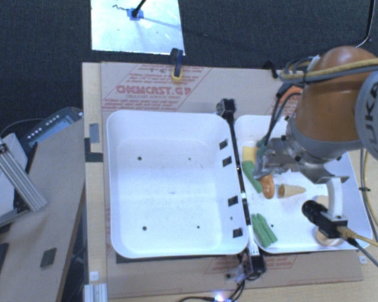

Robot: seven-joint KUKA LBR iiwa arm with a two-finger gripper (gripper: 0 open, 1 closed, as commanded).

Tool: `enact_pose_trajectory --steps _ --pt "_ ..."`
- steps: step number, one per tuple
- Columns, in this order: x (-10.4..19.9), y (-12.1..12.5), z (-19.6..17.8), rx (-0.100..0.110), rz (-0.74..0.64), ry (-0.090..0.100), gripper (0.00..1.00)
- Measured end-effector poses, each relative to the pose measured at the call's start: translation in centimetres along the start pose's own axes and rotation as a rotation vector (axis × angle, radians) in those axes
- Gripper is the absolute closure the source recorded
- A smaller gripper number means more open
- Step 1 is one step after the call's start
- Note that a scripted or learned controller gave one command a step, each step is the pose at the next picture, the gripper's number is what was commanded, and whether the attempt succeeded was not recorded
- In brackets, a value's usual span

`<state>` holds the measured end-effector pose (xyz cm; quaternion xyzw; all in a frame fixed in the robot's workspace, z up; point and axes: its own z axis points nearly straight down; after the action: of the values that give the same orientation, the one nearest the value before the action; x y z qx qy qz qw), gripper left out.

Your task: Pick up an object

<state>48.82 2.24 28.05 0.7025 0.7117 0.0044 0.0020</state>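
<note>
Over the right bin (353, 231) the arm (337, 106) reaches in, gripper (263, 167) low near the bin's left wall among the objects. Can't tell its state. Left bin (170, 187) beside it, larger in view. In the right bin: green block (263, 229) near the front left corner, orange piece (268, 187) just under the gripper, cone (291, 190) right beside it, yellow piece (248, 151) at the gripper's left.

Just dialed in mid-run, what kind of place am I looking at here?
Most likely a robotics lab grasping bench, not a home or kitchen. Two white bins sit side by side on a bare board, a grey-and-orange arm reaches over the right bin's small toy-like items, and loose cables trail across the bench.
</note>
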Motion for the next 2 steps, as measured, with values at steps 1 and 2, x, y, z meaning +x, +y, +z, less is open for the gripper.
enact_pose_trajectory --steps 1,2 --pt "-2.2 -0.2 2.4 0.009 0.013 -0.004 1.0" --pt "-2.9 -0.3 7.3 0.012 0.013 -0.004 1.0"
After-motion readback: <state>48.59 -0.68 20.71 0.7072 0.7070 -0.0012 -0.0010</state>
